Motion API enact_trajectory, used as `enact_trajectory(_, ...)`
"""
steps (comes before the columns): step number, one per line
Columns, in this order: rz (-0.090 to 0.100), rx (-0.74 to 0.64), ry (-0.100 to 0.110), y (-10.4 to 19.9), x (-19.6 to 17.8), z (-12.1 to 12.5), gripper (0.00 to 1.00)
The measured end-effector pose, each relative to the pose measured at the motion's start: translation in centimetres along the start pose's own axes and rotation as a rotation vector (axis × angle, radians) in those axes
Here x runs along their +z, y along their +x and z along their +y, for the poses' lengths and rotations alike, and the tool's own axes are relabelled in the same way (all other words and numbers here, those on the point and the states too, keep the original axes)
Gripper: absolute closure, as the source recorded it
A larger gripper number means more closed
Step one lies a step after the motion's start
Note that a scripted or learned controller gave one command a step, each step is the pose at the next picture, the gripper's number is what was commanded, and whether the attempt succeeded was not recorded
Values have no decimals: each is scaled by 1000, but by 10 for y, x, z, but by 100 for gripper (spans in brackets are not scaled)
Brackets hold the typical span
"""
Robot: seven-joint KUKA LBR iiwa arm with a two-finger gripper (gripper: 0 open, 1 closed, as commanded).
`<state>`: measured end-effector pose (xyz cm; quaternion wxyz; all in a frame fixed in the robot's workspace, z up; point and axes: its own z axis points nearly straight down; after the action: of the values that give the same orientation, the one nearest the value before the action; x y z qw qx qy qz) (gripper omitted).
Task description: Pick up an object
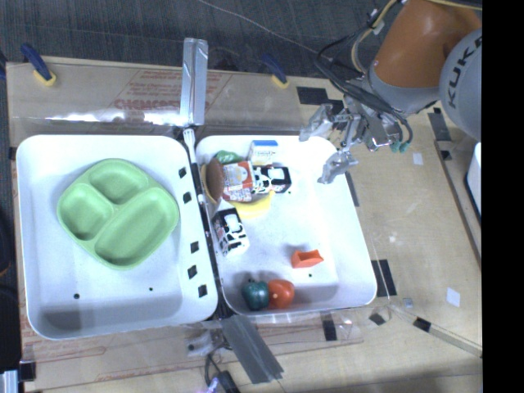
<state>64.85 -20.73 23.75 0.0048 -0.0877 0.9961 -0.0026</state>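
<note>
My gripper hangs over the far right corner of the right bin, open, with nothing between its fingers. To its left, against the bin's far left side, lies a pile: a red-and-white packet, a small blue-and-white box, a black-and-white item and a yellow piece. A black-and-white box lies nearer along the left wall. An orange block sits in the middle front. A green fruit and a red-orange fruit rest side by side at the front edge.
The left bin holds a green divided plate. A metal divider post stands between the bins at the back. Blue clamps hold the bench's rear edge. The right bin's floor under the gripper is bare white.
</note>
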Motion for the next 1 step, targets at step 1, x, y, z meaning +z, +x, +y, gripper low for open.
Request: enact_trajectory(1, -12, -382, 6, 0, 115, 3, 0)
